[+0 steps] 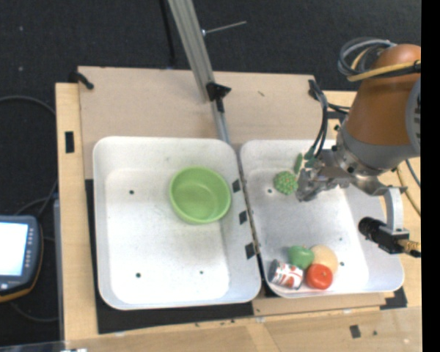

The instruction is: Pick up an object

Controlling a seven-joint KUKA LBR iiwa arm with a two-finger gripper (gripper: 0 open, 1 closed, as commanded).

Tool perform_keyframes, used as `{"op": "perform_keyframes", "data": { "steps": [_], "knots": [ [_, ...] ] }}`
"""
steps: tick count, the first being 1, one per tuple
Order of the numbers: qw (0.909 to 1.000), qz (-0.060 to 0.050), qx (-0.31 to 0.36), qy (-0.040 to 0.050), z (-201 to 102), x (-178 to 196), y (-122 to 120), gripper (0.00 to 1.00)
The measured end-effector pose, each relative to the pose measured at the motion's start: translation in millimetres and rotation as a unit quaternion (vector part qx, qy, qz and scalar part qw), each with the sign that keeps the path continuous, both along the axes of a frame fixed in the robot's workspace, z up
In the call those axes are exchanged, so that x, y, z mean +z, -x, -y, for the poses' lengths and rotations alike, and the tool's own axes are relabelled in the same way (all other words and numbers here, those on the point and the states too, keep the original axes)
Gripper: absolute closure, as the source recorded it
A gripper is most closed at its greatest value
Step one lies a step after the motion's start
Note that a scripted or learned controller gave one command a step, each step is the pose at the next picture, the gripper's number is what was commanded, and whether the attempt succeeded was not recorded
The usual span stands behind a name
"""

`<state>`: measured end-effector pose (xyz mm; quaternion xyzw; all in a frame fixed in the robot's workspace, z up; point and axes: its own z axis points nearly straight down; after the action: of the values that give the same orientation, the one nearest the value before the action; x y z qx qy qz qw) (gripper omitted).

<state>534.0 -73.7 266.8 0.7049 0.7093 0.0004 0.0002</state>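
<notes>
My gripper hangs low over the upper part of the right bin, beneath the orange-banded wrist. A small bumpy green object lies just to its left, very close to the tip or touching it; which one I cannot make out. At the bin's front edge sits a cluster: a small green piece, a pale yellow rounded object, a red ball-like object and a red and white can lying on its side.
A green bowl stands upright in the left bin, a little above its middle. A slanted metal pole runs from the top of the view down to the divide between the bins. Cables hang behind the arm.
</notes>
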Motion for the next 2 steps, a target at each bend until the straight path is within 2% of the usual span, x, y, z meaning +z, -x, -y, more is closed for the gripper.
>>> {"op": "perform_keyframes", "data": {
  "steps": [1,2],
  "knots": [
    [1.0,0.0,0.0,-0.0001,-46,-13,3,1.0],
    [1.0,0.0,0.0,-0.0003,-91,-16,-5,1.0]
  ]
}}
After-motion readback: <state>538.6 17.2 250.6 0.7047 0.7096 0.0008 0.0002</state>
